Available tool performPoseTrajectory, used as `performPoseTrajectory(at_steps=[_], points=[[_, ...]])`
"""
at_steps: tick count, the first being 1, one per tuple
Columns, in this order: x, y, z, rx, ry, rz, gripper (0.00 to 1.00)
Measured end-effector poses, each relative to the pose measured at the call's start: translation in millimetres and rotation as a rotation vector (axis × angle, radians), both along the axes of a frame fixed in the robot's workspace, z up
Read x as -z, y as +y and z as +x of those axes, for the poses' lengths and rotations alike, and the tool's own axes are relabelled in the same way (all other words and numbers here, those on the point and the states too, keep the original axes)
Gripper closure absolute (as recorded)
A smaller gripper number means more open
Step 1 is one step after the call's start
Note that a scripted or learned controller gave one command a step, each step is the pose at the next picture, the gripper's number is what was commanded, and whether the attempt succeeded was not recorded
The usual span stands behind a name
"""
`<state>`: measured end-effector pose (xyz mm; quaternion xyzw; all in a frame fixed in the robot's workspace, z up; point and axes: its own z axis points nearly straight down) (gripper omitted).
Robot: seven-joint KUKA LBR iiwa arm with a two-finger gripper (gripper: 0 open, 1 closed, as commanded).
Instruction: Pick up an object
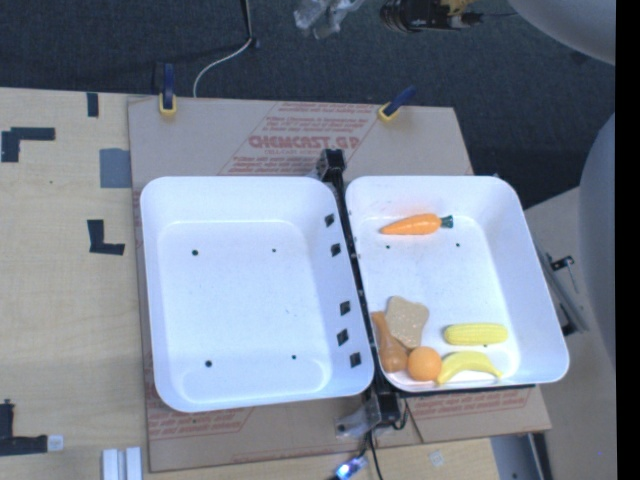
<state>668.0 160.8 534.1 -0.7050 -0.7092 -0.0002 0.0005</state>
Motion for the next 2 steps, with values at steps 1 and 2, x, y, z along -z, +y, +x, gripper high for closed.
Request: performPoseTrajectory(at_steps=[1,2], points=[[0.4,68.4,-0.5,-0.001,0.0,0.0,1.0],[-10.3,65.3,-0.1,0.001,0.0,-0.002,1.0]])
